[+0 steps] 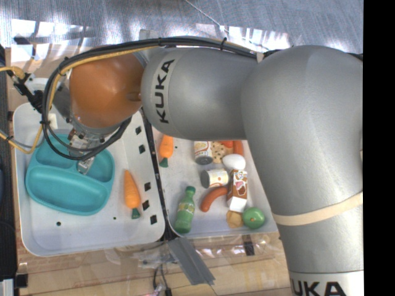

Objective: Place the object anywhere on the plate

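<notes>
- The big grey arm [247,97] is reaching over the left bin [37,239] from the right.
- Its gripper [83,156] is hanging right above the teal plate [62,190], near the plate's top edge.
- I cannot tell what the gripper is doing, since the orange band is hiding most of it.
- A carrot [131,191] is lying on the bin floor just beside the plate's right edge, below and right of the gripper.
- Another carrot [165,148] is lying in the right bin [203,227].
</notes>
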You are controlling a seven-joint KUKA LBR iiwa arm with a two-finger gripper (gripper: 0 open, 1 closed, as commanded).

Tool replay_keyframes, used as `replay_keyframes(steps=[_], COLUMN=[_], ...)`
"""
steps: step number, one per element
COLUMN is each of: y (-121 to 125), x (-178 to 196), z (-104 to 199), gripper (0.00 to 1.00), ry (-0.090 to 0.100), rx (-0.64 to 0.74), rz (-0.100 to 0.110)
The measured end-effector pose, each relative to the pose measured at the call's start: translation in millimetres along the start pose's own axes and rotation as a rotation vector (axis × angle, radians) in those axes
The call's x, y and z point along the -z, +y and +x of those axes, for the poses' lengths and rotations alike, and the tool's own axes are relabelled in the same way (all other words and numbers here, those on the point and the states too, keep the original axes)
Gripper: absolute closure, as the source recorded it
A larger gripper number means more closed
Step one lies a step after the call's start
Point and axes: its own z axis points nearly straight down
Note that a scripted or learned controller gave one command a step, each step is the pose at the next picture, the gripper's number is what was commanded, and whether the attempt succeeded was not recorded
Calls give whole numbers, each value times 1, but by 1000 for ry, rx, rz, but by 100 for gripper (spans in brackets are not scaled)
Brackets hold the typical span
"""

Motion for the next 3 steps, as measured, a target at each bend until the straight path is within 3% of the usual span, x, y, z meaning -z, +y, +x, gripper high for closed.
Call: replay_keyframes(steps=[1,2,3], y=[22,-27,49], x=[2,-3,69], z=[-63,-8,-12], gripper=[100,100,100], ry=[11,-6,0], rx=[-54,-44,47], rz=[-5,-8,8])
